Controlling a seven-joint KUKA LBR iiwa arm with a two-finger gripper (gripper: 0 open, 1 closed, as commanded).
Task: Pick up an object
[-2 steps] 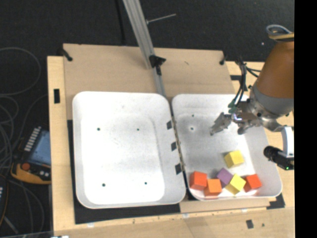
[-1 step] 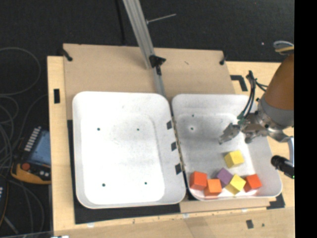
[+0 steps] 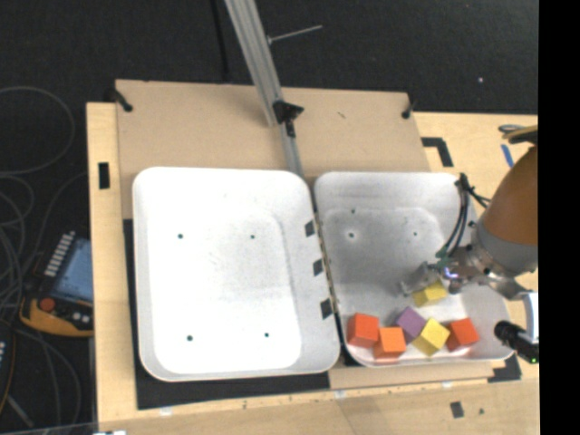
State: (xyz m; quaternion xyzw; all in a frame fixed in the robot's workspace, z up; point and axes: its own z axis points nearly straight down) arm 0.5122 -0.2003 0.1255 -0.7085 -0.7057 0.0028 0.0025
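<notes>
End effector (image 3: 433, 282), low in the right bin (image 3: 381, 216), pinches a yellow block (image 3: 430, 293); arm slants down from the right.

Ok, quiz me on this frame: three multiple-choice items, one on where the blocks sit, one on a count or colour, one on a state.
1. Where do the blocks lie?
A. In the left bin
B. Along the near edge of the right bin
C. On the bare bench

2. How many purple blocks are there?
A. One
B. Three
C. None

3. How does the yellow block by the gripper stand to the other blocks?
A. Stacked on the orange ones
B. Apart from the row, further into the bin
C. Outside the bin

Answers:
1 B: the blocks cluster at the right bin's near rim, while the left bin holds none.
2 A: a single purple block sits among orange blocks.
3 B: the yellow block lies just under the gripper, away from the row.
</notes>
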